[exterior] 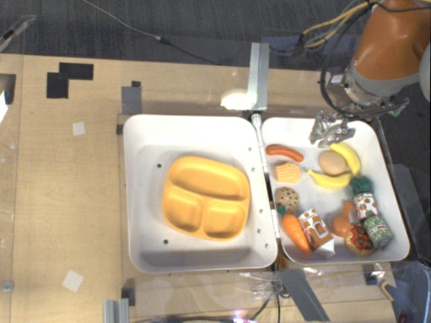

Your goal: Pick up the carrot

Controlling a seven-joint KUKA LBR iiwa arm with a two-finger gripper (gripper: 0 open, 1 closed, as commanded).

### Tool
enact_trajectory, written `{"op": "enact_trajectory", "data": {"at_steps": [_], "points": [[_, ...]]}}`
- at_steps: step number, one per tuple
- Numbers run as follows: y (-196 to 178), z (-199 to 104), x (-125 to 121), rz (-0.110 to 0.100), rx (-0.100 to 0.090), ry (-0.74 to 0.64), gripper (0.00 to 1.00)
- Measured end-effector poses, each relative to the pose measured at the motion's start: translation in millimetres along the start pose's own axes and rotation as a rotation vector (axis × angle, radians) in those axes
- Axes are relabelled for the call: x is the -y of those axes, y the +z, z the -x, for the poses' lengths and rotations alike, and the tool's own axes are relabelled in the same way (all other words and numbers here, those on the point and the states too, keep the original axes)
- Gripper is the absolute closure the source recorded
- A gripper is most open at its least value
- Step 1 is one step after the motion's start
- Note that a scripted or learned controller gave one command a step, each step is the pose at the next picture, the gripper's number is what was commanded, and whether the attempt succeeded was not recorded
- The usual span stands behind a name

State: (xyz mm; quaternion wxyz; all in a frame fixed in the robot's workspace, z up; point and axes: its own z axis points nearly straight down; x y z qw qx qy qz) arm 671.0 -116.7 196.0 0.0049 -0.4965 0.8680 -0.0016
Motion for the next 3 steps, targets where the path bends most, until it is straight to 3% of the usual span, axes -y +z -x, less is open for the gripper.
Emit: {"op": "enact_trajectory", "data": {"at_steps": [1,2,3], "points": [[-68.5,-97.6,-64.0,-0.006,-0.004,-0.119,1.0],[-131.0,-147.5,-73.2,-0.005,-0.003,-0.442,1.0],[-71.2,-148.9,-122.4,0.007,-0.001,-0.891,1.0]]}}
